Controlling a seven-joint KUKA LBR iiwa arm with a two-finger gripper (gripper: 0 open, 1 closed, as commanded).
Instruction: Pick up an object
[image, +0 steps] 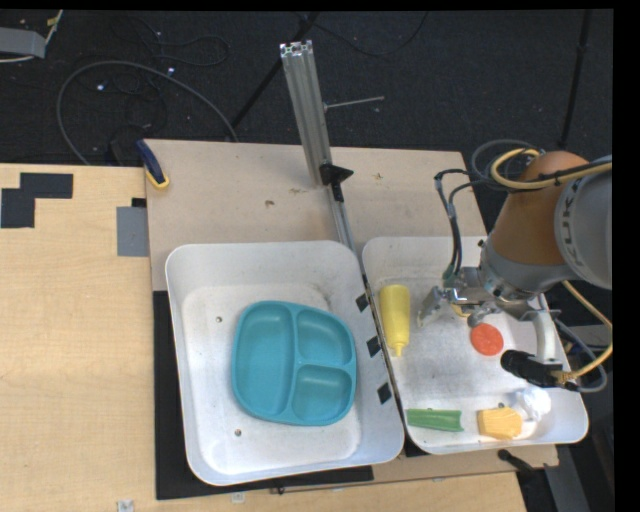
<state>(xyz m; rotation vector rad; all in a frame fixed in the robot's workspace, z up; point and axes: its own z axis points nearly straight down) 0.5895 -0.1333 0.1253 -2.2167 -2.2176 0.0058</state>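
The right white bin (420, 258) holds several small items. A yellow oblong piece (395, 316) lies along its left wall. A red-orange round piece (487, 341) sits right of centre. A green flat piece (434, 420) and a yellow-orange block (500, 424) lie near the front wall, with a small white piece (531, 403) beside the block. My gripper (455, 297) hangs low over the middle of this bin, between the yellow piece and the red-orange one, just up-left of the latter. I see nothing held in it.
The left white bin (195, 300) holds a teal divided plate (294, 362). A grey metal post (312, 115) rises behind the gap between the bins. The arm's orange band (530, 215) and its cables overhang the right bin's far right corner.
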